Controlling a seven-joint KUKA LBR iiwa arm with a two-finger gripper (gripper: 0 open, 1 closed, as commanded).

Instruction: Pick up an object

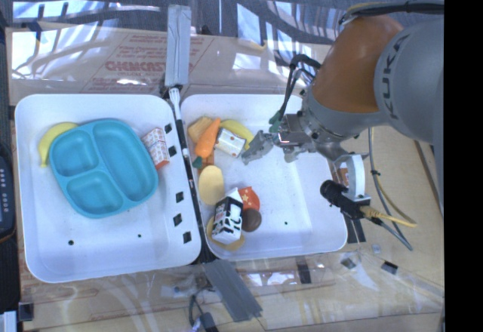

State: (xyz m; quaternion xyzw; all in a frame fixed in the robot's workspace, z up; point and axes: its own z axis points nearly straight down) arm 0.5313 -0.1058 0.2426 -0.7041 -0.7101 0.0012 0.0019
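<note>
Camera view: hand (pixel 255 148), fingers' state indiscernible, poised just right of white block (pixel 230 143) and carrot (pixel 207 139).

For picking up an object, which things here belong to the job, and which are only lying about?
Job:
gripper
carrot
banana
small white box
cow-patterned carton
right bin

Lying about:
blue divided plate
yellow banana
small can
left bin

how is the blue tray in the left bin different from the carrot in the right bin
The blue tray is broad, flat and split into three compartments; the carrot is small, narrow and solid. The blue tray lies mostly alone in the left bin, a yellow banana at its edge; the carrot is crowded among other items in the right bin. Both rest in white bins.
</note>
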